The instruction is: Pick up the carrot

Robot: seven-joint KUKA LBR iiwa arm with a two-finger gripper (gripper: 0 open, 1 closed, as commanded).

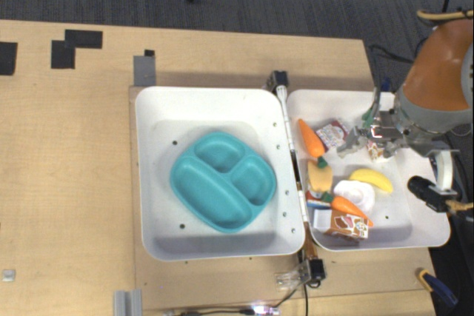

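Observation:
An orange carrot (310, 138) with a green stub lies at the left side of the right bin (422, 233), pointing toward the back. A second orange carrot-like piece (348, 206) lies lower in that bin, beside a white round lid. My gripper (376, 135) hangs over the back middle of the right bin, about a hand's width to the right of the upper carrot, and above a small brownish item (379, 151). The grey and orange wrist (441, 78) comes in from the right.
The right bin also holds a red-and-white packet (331, 135), a yellow banana (372, 179), a pale yellow block (319, 177), a white lid (359, 195) and a brown carton (348, 226). In the left bin (152, 181) lies a teal divided plate (224, 180).

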